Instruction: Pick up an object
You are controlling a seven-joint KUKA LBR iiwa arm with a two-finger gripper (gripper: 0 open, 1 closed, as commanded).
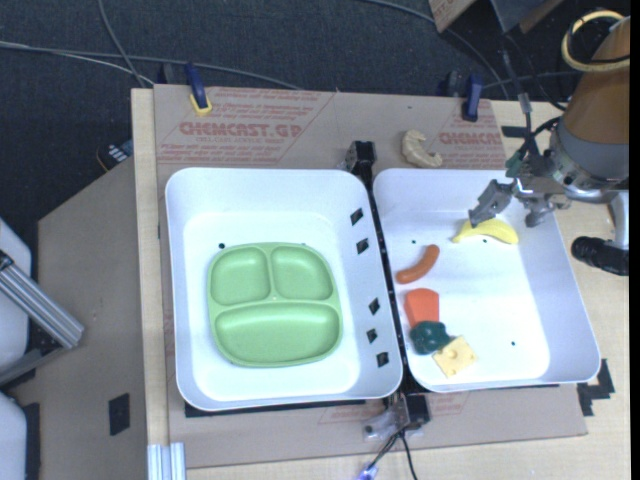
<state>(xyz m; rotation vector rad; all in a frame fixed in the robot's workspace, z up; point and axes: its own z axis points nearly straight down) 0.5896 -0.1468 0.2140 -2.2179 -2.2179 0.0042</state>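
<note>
Nearest the camera, at the front of the right bin [560,318], lie a yellow cheese wedge [454,356], a dark green piece [429,337] touching it, and an orange-red block [421,305] just behind; a sausage [418,263] sits further back, tilted up to the right. The left bin [185,268] holds a green divided plate [274,302]. A tan piece [421,149] rests on the bench [250,128] outside the bins. The likeliest target, by position, is the yellow banana [488,232] in the rear half of the right bin. Its long axis runs roughly left to right across the view, one tip pointing left toward the bin divider, the body curving slightly. The gripper [512,200] hangs just above and behind the banana, its fingers spread with nothing between them; whether a finger touches the fruit cannot be told. Risks, as judged: the fingers appear offset toward the banana's rear edge, so closing may pinch only the curved back and squirt it forward; a descent off-centre could push it toward the sausage; the smooth curved surface may slip on lift.
</note>
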